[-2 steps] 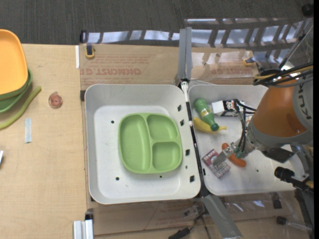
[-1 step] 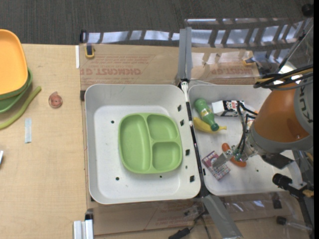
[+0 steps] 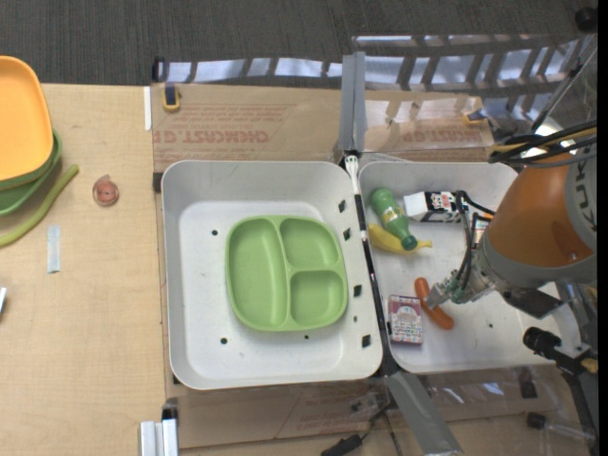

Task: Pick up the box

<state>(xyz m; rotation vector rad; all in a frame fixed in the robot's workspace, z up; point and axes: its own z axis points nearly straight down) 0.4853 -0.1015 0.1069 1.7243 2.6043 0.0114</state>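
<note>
Small flat box, pinkish-red face with a printed picture and pale edges, lying flat in right bin, close to its left wall and toward the near side. Just right of it: orange carrot, slanted. Gripper low over carrot's upper end, apart from box; fingers too small and blurred to tell whether apart or together. Farther back in same bin: green bottle lying across yellow banana, black-and-white carton behind. In left bin, green divided plate.
</note>
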